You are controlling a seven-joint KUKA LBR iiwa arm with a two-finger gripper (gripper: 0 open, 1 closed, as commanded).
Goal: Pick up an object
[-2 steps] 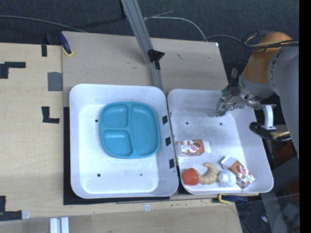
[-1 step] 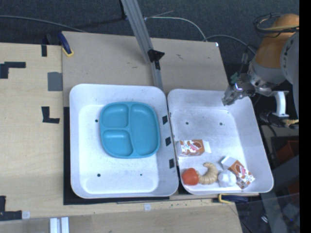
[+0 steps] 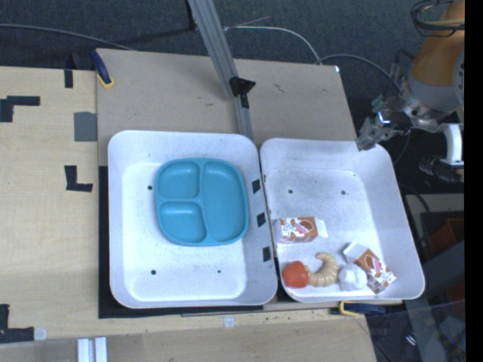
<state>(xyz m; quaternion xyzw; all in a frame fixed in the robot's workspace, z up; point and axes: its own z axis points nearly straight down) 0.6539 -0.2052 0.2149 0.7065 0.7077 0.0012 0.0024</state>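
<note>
My candidates all lie in the right bin (image 3: pixel 377 173), bunched toward its near edge: a small printed packet (image 3: pixel 298 229) lying flat by itself near the middle, then a cluster of a red tomato-like piece (image 3: pixel 296 275), a tan croissant-shaped piece (image 3: pixel 326 270), a small white lump (image 3: pixel 350 279) and a second packet (image 3: pixel 373 269), each touching or just beside its neighbour. I judge them all light toy food. The lone packet looks thin and flat, likely to slip or stay pressed to the bin floor, so I would pinch it across its short sides. The croissant looks stiffer and curved, and its middle offers the surest hold, though the tomato sits right against it. The claw (image 3: pixel 371 134) hangs at the far right corner of that bin, over its rim, well apart from the objects; I see nothing in it, and I cannot tell how wide it stands. The left bin (image 3: pixel 124 202) carries a blue divided plate (image 3: pixel 201 201). Both bins rest on the surface (image 3: pixel 166 89), with a grey post (image 3: pixel 215 36) slanting across behind them.
</note>
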